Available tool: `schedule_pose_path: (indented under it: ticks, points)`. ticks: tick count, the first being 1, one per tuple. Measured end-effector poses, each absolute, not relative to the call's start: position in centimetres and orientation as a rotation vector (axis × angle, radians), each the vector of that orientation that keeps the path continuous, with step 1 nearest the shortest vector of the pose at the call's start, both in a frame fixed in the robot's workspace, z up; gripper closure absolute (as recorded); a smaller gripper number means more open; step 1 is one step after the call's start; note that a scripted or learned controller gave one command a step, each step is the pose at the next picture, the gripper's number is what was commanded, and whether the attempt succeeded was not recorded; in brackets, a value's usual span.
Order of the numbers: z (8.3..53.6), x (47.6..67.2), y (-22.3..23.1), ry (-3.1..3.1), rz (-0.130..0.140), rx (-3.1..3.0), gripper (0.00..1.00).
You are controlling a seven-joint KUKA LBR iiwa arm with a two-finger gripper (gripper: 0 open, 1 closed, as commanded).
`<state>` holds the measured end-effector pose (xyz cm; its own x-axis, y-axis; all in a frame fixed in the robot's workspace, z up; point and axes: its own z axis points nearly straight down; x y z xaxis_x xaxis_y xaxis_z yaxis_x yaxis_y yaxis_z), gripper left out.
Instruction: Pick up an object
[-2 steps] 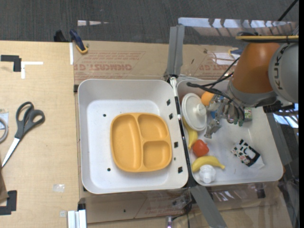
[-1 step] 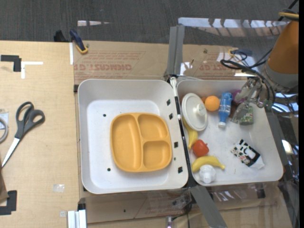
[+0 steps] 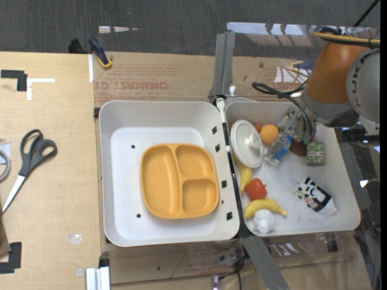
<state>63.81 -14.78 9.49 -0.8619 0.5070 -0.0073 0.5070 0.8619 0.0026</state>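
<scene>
The arm (image 3: 344,77) enters from the right and angles down into the right bin (image 3: 344,219). The gripper (image 3: 284,139) sits low beside the orange ball (image 3: 269,133) and white lid (image 3: 247,142); its opening cannot be determined. The yellow divided plate (image 3: 179,180) occupies the left bin (image 3: 121,162).

Arm (image 3: 347,80) — cut off at right edge of frame. Brown object (image 3: 299,148) — partly hidden behind gripper (image 3: 282,144), identity unclear. Banana (image 3: 245,177) — upper end hidden under white lid (image 3: 247,142).
</scene>
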Motion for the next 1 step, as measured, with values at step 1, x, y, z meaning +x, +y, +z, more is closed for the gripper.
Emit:
schedule_pose_path:
  ticks: [1]
  points:
    - [10.49, 63.93, -14.78, 3.021, -0.001, 0.817, 1.00]
